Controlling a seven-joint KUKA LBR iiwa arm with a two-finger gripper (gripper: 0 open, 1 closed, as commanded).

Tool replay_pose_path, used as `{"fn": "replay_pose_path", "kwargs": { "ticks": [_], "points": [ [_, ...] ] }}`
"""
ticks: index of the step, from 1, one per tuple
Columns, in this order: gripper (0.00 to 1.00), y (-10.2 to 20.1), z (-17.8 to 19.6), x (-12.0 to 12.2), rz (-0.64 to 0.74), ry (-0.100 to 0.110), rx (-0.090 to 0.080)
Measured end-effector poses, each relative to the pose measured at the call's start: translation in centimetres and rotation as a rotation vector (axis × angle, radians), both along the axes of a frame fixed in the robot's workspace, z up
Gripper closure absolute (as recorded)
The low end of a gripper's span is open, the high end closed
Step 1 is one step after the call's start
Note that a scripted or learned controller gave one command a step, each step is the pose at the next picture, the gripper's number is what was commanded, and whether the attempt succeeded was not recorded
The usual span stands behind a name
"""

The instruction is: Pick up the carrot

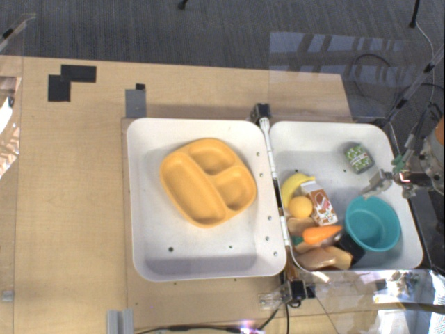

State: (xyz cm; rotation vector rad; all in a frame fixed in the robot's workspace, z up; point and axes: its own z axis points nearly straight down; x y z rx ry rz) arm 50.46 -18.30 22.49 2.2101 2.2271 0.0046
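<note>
The orange carrot (321,236) lies near the front of the right bin (327,141), pointing right, among a pile of other food items. It rests between a small carton (321,205) and a brown bread piece (325,258), and its tip reaches a teal bowl (373,223). My gripper (384,181) comes in from the right edge and hovers just above the bowl's far rim, well to the right of and behind the carrot. Nothing shows in its grasp.
A yellow banana (295,184) and a yellow lemon (300,207) sit left of the carton. A green packet (359,157) lies at the back right of the right bin. The left bin (149,256) holds a yellow divided plate (207,181).
</note>
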Motion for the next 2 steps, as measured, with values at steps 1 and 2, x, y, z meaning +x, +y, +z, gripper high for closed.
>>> {"fn": "replay_pose_path", "kwargs": {
  "ticks": [1,2],
  "points": [
    [0.0,11.6,-4.2,5.9,-0.085,0.001,0.007],
    [0.0,8.4,-10.9,0.5,0.084,-0.004,0.0]
  ]
}}
